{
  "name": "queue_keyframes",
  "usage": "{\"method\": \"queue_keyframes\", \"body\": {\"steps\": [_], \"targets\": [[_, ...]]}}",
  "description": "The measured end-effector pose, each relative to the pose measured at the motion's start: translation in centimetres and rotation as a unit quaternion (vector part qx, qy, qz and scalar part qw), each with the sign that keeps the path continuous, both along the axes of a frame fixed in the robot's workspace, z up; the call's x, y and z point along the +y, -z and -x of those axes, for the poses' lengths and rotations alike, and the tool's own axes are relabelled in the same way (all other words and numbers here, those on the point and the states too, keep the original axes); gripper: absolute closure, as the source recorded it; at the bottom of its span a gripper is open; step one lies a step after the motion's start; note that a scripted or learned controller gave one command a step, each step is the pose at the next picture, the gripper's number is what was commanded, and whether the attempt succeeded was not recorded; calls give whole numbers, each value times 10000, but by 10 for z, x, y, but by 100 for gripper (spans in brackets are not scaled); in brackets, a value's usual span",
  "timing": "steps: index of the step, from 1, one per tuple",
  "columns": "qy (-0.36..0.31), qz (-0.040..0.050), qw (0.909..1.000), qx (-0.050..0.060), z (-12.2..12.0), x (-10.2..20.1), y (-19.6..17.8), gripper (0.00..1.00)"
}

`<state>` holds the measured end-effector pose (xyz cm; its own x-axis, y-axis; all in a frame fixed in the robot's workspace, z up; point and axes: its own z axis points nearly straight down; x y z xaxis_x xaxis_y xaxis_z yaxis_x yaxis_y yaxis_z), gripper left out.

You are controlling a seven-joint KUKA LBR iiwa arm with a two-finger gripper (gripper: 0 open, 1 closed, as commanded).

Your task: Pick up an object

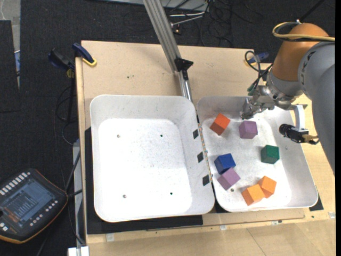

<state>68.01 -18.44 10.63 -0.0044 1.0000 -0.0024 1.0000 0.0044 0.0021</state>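
Right bin [298, 196] holds six blocks: three orange [219, 124], two purple [248, 129], one blue [225, 162], one green [270, 154]. Gripper [249, 111] hovers just above the upper purple block — jaw state cannot be told. Left bin [101, 111] (white) sits on a tan bench [133, 68]; dark floor, pendant [24, 204] at left.

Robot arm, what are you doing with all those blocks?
The grey and orange robot arm reaches in over the right bin, where seven coloured blocks lie. Its pincer hangs just above the purple block near the back, next to an orange block. Nothing is lifted yet. The left bin sits beside it.
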Motion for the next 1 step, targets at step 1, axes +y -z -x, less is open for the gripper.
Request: {"method": "queue_keyframes", "body": {"steps": [1], "targets": [[10,-1,10000,-25,-1,1,-44,100]]}}
